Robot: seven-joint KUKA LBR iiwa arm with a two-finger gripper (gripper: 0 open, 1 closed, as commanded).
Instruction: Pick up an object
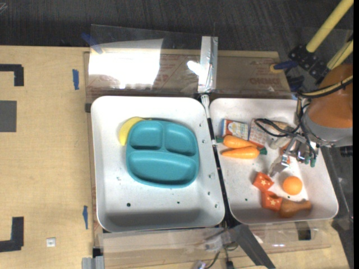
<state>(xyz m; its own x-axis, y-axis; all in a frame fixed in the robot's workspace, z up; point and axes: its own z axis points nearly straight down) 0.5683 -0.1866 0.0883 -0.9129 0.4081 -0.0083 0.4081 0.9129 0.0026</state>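
Note:
My gripper (279,165) hangs low over the right bin (241,206), just above and to the left of an orange ball (291,185). A red block (262,181) lies right below the gripper's tip. Another red piece (272,202) and a brown item (295,207) lie near the bin's front edge. Two carrots (241,148) lie side by side to the gripper's left, with a small printed carton (236,129) behind them. I see nothing held in the gripper.
The left bin (106,167) holds a teal divided plate (162,152) with a yellow object (128,127) partly under its back left corner. Black cables (272,126) trail over the right bin's back. Clear plastic panels stand behind both bins.

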